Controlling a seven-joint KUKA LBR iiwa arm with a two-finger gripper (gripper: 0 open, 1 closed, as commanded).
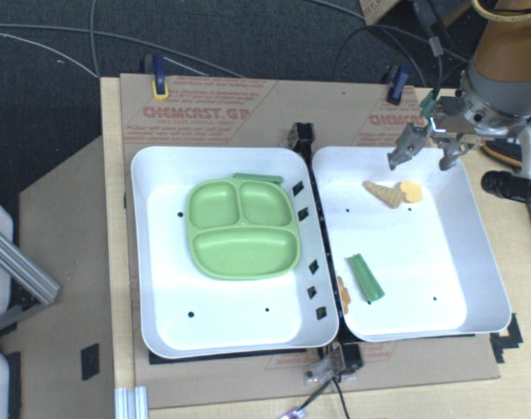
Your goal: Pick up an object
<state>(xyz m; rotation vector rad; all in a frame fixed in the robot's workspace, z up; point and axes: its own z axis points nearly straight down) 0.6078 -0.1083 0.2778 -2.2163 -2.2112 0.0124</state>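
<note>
The gripper [429, 153] hangs spread wide and holding nothing, just above the ice-cream cone [393, 193].

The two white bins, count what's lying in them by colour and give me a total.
Green: 3 - divided plate, flat piece behind the plate, green block
Yellow-tan: 1 - ice cream cone toy
Orange: 1 - thin strip at the right bin's left edge
Total: 5

Robotics lab: clamped board [248, 103], loose cables [117, 33], twin white bins [152, 234].
</note>
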